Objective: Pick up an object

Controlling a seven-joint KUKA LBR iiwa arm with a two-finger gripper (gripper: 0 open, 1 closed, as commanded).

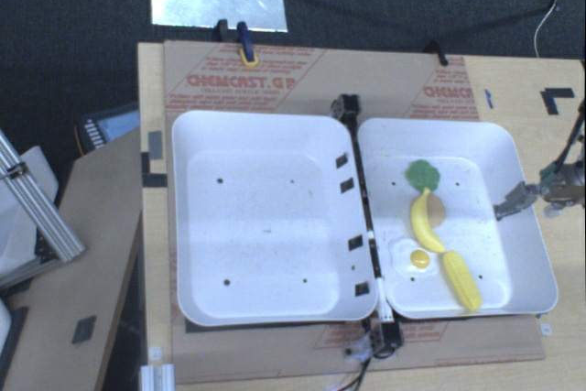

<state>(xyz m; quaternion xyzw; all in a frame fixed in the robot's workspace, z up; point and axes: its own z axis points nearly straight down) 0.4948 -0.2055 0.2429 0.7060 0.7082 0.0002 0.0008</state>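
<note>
Banana (pixel 423 222), corn cob (pixel 461 280), fried egg (pixel 417 259) and broccoli (pixel 422 173) cluster mid right bin (pixel 526 275); we see bare floor toward its right wall. The pincer (pixel 509 202) hangs there, blurred, arm cut off; we cannot tell its opening.

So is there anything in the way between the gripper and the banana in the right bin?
Nothing visible. The gripper sits at the right bin's right wall, and bare white floor lies between it and the banana. The broccoli, fried egg and corn cob lie beside the banana, off that line.
</note>
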